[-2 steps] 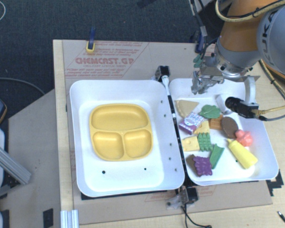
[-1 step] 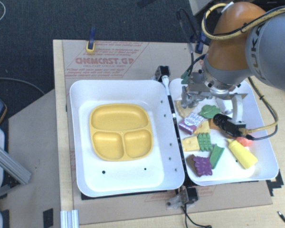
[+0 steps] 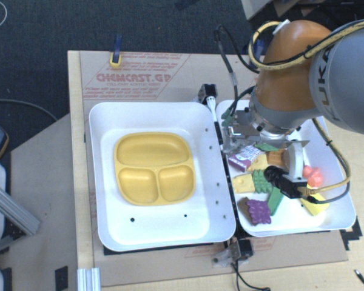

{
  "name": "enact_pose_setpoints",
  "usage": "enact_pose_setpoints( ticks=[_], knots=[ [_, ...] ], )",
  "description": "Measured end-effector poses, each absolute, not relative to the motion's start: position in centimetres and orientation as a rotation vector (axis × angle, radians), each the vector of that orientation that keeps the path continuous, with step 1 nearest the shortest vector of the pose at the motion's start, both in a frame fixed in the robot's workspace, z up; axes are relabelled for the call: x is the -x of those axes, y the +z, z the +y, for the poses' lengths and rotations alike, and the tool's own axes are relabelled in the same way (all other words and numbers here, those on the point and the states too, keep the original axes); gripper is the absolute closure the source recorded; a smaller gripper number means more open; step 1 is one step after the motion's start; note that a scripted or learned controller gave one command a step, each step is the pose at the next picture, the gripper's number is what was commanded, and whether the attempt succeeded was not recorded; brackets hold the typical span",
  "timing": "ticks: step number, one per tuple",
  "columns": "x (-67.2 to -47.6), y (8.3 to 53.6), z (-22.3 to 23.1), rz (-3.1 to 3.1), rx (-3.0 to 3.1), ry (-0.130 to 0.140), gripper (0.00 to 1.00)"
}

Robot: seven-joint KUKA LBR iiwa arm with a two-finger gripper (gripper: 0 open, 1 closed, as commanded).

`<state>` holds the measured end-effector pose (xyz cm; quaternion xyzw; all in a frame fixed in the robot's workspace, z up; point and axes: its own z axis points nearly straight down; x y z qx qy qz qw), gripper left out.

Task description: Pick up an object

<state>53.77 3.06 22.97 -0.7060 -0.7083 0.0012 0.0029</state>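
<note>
Toys (image 3: pixel 262 180) lie heaped in my right bin (image 3: pixel 340 214), under the gripper (image 3: pixel 255 139); its grasp I cannot tell. Purple grapes (image 3: pixel 258 211) sit apart at the front: light, knobbly plastic, probably best pinched across the middle.

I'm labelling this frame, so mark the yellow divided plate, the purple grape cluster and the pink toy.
yellow divided plate (image 3: pixel 153 148): camera view, upper compartment.
purple grape cluster (image 3: pixel 259 211): camera view, its middle.
pink toy (image 3: pixel 313 176): camera view, its rounded body.
</note>
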Motion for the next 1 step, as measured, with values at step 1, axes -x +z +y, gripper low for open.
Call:
enact_pose_setpoints(
  ticks=[1],
  knots=[
    [-53.71, 22.86, 3.05, -2.218, 2.219, 0.003, 1.0]
  ],
)
